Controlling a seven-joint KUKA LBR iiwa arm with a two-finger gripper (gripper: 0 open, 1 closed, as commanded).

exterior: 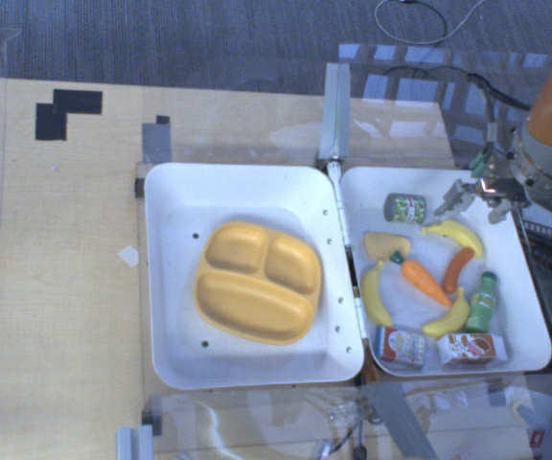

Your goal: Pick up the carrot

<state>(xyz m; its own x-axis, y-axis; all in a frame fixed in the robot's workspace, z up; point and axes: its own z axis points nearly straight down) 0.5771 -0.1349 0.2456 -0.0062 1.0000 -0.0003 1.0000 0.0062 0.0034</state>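
Observation:
The orange carrot point(423, 278) with a green top lies slantwise in the middle of the right bin point(535, 338). A red sausage point(457, 268) lies just to its right, and a cheese wedge point(384, 245) sits at its upper left. My gripper point(472, 205) hangs over the bin's upper right part, above and to the right of the carrot and apart from it. Its fingers are spread open with nothing between them.
Three yellow bananas point(455, 235) point(374, 295) point(451, 316) ring the carrot. A small can point(405, 208) stands at the back, a green bottle point(483, 302) at the right, two cartons point(401, 347) point(468, 350) at the front. The left bin point(171, 353) holds a yellow divided tray point(258, 281).

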